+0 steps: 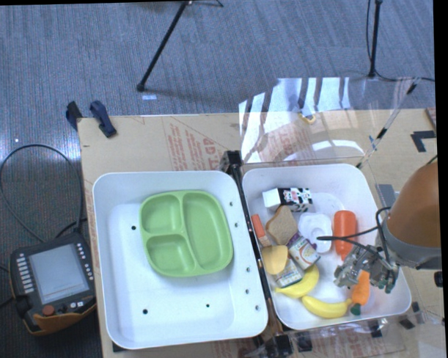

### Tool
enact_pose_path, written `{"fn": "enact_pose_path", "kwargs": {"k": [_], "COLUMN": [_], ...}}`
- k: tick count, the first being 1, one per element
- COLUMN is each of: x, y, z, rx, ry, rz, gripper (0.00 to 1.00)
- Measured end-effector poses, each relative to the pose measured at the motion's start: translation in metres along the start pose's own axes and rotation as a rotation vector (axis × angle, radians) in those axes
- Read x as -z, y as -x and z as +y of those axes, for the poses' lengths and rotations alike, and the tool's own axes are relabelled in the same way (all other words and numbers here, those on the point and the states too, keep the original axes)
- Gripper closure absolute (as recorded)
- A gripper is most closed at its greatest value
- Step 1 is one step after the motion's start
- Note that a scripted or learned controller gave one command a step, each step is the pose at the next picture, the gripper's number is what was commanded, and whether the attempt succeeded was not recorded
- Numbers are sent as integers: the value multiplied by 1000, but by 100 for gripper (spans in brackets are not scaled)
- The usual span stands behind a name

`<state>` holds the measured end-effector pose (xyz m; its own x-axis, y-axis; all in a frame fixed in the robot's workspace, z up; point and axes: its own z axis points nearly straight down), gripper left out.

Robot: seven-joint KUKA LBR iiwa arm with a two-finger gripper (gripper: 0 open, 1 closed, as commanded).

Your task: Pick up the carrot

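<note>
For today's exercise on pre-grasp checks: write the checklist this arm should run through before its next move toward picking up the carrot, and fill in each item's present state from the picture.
1. Target located: small orange carrot with a green top lies at the right edge of the right white plastic bin. ok
2. Two-finger metal gripper is over the carrot. ok
3. Carrot seen between the fingers. cannot tell, the gripper blocks the view there.
4. Neighbours apart from the carrot: the yellow banana touches the carrot's tip. not ok
5. The larger orange cylinder could be mistaken for the target; it sits apart from the gripper. ok
</note>
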<state>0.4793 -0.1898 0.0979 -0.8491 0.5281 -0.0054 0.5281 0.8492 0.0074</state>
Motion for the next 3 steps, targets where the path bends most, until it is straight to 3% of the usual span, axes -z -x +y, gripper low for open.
{"fn": "enact_pose_path", "kwargs": {"k": [1, 2, 3], "x": [104, 40, 42], "y": [6, 32, 33], "z": [88, 10, 10], "rx": [-194, 242, 241], "ry": [-2, -6, -4], "rz": [0, 10, 6], "gripper": [100, 100, 0]}}
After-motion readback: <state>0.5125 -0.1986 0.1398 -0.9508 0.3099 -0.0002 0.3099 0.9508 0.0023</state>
